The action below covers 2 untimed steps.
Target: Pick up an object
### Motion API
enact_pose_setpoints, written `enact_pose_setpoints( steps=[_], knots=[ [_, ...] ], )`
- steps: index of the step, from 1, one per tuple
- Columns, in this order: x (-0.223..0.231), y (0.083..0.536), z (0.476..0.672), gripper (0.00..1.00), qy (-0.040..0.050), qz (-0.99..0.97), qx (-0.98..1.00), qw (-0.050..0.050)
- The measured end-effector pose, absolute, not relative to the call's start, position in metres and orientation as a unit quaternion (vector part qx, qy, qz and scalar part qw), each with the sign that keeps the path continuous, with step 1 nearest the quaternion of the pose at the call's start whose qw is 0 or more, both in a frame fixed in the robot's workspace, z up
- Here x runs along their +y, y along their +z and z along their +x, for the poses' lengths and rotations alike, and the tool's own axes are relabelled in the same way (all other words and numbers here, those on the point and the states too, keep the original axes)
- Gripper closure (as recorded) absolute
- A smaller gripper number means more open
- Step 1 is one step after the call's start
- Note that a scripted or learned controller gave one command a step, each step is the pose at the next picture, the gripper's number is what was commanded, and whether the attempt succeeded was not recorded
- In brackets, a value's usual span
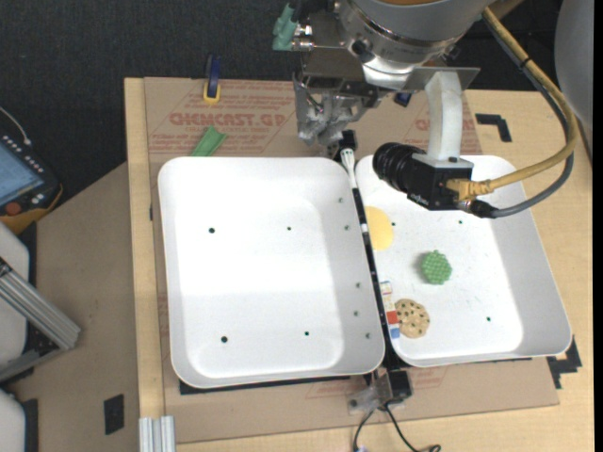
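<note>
Camera view: right bin [528,281] holds green ball [435,267], cookie [412,317], yellow disc [379,228].

Grey arm [415,8], orange band, tan cable, black cylindrical module

green ball [435,267], yellow disc [380,227], speckled cookie [412,317]
</note>
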State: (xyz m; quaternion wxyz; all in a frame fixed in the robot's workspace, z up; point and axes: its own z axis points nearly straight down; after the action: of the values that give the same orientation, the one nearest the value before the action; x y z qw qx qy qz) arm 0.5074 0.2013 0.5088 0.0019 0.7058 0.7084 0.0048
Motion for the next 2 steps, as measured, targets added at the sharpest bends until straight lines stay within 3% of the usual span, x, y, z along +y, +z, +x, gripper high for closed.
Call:
enact_pose_setpoints(
  steps=[1,2],
  knots=[
    [0.153,0.412,0.504,1.0,-0.0054,0.709,0.705,-0.002],
    [0.19,0.543,0.547,1.0,0.0082,0.706,0.708,0.004]
  ],
)
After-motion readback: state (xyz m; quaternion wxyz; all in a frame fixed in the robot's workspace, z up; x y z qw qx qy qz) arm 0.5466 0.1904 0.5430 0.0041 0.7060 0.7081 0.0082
